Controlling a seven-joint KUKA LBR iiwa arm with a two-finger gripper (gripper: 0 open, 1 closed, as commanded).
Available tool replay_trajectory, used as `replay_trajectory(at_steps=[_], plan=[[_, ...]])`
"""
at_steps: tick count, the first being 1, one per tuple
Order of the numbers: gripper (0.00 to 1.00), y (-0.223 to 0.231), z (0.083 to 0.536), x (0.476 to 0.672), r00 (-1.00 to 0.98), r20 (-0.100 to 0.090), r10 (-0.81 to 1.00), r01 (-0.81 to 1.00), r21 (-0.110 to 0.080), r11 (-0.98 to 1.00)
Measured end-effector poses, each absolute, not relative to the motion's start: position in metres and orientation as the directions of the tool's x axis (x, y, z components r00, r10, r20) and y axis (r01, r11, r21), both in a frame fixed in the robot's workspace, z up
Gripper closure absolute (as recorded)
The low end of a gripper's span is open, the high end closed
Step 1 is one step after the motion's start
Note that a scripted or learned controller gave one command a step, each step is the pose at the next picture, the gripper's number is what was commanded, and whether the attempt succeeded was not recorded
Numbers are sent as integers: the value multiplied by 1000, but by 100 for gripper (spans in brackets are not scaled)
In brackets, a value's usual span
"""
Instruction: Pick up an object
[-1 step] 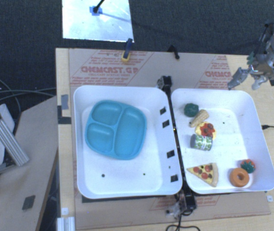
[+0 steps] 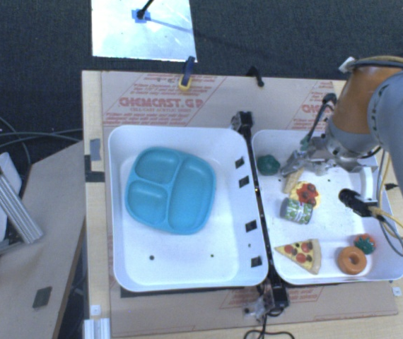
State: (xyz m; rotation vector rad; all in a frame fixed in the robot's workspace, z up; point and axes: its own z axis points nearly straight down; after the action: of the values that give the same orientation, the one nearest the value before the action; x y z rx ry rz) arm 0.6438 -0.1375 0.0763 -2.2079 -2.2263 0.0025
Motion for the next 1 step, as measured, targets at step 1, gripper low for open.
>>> replay_trajectory(at_steps=[1], plan=[[0,-179,84,595,2,0,1000,1000,-2,-2]])
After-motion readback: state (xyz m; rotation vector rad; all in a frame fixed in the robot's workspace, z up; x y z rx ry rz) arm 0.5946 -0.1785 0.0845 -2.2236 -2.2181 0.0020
